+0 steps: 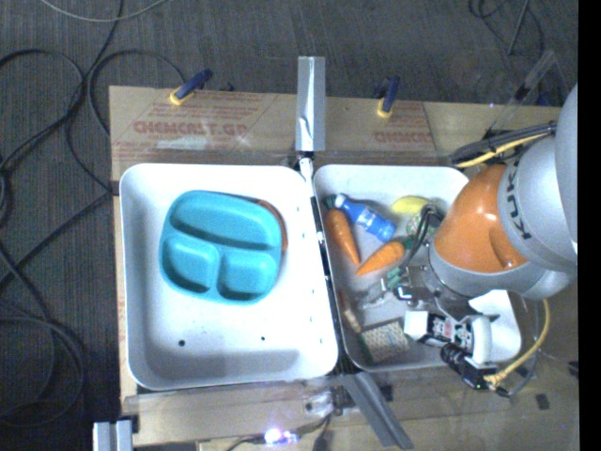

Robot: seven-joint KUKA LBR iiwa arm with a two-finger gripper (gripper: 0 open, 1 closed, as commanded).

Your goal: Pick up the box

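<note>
The box (385, 338) is a small flat pack with a speckled brown-green top. It lies near the front edge of the right bin (376, 175). My gripper (402, 287) hangs under the orange wrist band, low over the middle of that bin, just behind and above the box. The wrist body covers most of the gripper. Nothing visible is lifted off the bin floor.
Two orange carrots (343, 238) (379, 258), a blue bottle (364, 218) and a yellow item (409, 205) lie in the right bin behind the gripper. The left bin (150, 346) holds a blue compartment tray (223, 245). A metal divider post (310, 111) stands between the bins.
</note>
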